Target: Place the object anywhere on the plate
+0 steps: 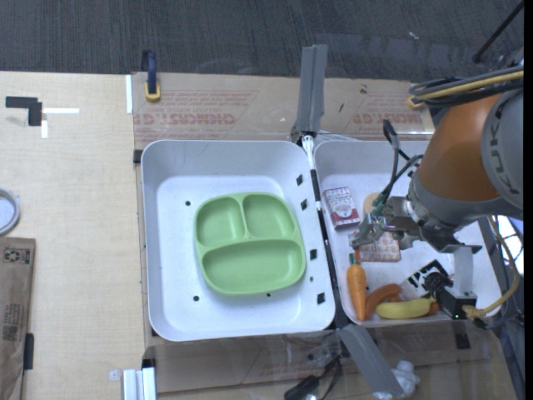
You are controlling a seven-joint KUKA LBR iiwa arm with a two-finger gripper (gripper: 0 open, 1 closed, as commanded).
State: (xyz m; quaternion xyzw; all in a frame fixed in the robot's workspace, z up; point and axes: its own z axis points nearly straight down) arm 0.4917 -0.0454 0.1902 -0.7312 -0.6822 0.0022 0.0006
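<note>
A: Where's the hand?
B: Hand (366,233) is low over the right bin (366,169), approx. mid-bin, tip aimed down & toward the view's left. Apart or together, can't tell from this angle.

A: What's at it?
B: A flat pinkish packet (385,251) lies right at the tip, partly covered by it. Touching or gripped, can't tell.

A: Arm pose?
B: Arm (466,152) comes in from the view's right, orange band uppermost, wrist bent down into the bin.

A: Other stuff nearby?
B: A red & white packet (339,207) lies flat just beyond the hand, on the far side. On the near side, a carrot (356,286) lies along the wall btwn the bins. Beside it is a reddish-orange piece (385,293), then a banana (405,309) along the near wall.

A: And the plate?
B: The green 3-section plate (250,242) sits mid left bin (171,298), well apart from the hand & packet, bin walls btwn them. Both bins rest on a pale wood bench (75,248).
</note>
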